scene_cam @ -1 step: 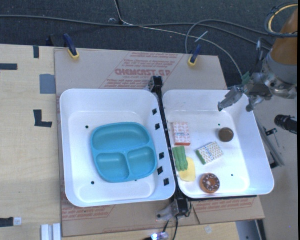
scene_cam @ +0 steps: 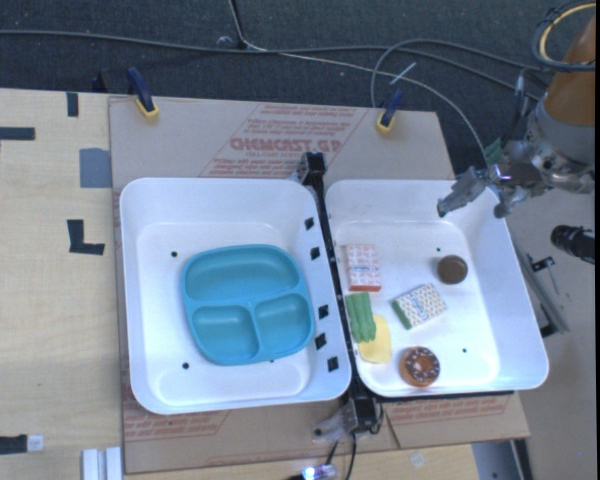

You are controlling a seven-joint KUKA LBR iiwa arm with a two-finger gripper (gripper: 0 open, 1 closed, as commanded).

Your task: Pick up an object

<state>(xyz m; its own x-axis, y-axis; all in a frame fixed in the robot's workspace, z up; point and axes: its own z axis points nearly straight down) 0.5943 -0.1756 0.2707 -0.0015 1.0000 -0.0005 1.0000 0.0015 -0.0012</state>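
Observation:
My gripper (scene_cam: 477,197) hangs open over the far right rim of the right bin (scene_cam: 500,298), its two fingers spread with nothing between them. Below it in that bin lie a small brown round piece (scene_cam: 452,268), a green-and-white patterned block (scene_cam: 420,305), a pink-and-white packet (scene_cam: 362,266), a green piece (scene_cam: 360,313) on a yellow one (scene_cam: 377,346), and a brown doughnut (scene_cam: 419,366). The brown round piece is the closest to the gripper, a little below and to its left.
The left bin (scene_cam: 150,268) holds a blue divided tray (scene_cam: 248,301). A black divider (scene_cam: 320,258) separates the bins. Cables loop over the dark floor behind, and two clamps (scene_cam: 140,93) pin the cardboard base.

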